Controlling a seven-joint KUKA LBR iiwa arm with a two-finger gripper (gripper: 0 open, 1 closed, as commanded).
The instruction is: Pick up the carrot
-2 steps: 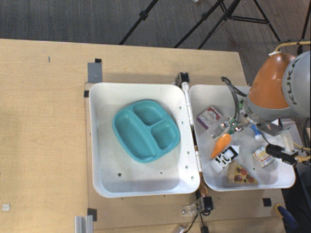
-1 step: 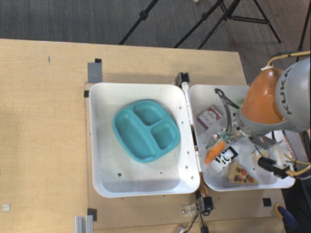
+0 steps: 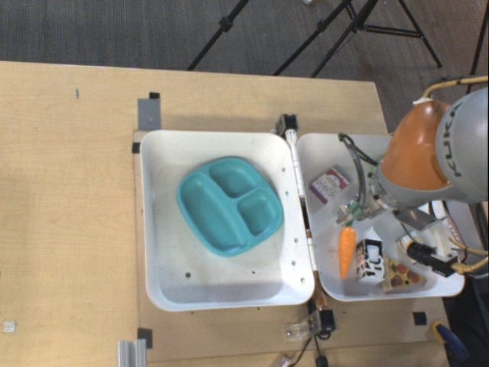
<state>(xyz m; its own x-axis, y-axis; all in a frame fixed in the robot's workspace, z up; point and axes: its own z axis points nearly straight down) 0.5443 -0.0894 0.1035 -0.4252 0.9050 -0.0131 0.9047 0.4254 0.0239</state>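
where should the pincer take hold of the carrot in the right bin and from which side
Probably across the middle of the carrot, coming straight down from above. It lies flat in the right bin, long axis running near to far, thick end far and tip near. Closing across its width at the middle looks safest; a black and white packet sits close on its right, so that side is tight.

Two white bins sit side by side on the wooden surface (image 3: 69, 205). The left bin (image 3: 160, 281) holds a teal divided plate (image 3: 229, 203), lying flat near its middle. In the right bin (image 3: 325, 277) the carrot (image 3: 347, 251) lies lengthwise, orange, with its upper end just below the tool (image 3: 356, 211). A purple packet (image 3: 328, 184) lies above it near the dividing wall, a black-and-white item (image 3: 371, 261) lies just right of the carrot, and a pizza-like piece (image 3: 401, 275) lies farther right. The arm (image 3: 439, 147) reaches in from the right, its orange band over the bin.
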